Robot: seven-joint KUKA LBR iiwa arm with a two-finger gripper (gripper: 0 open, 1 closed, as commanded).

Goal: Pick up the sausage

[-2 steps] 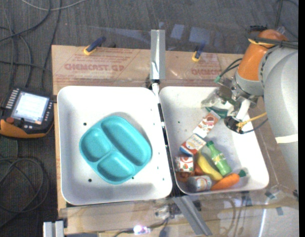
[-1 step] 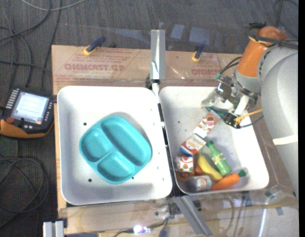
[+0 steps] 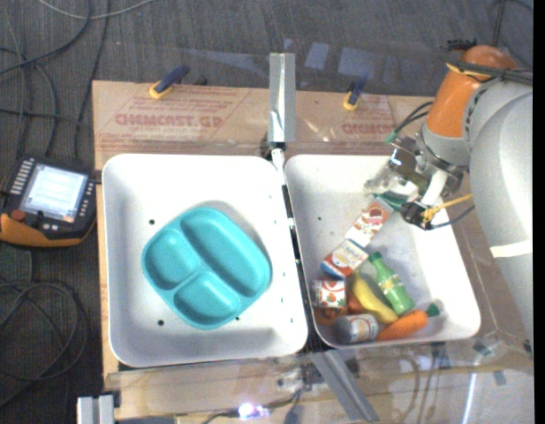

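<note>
Right bin [image 3: 449,321]: I see the toy food heaped at its near edge.
Arm [image 3: 453,104]: hangs over the bin's far right corner, well apart from the heap.
Hand [image 3: 412,193]: opening I cannot tell; nothing seen in it.
Sausage [image 3: 350,305]: probably the reddish piece between can [image 3: 356,328] and banana [image 3: 371,297], half buried.
Approach: I'd descend vertically, closing across its short axis, clear of the can.
</note>
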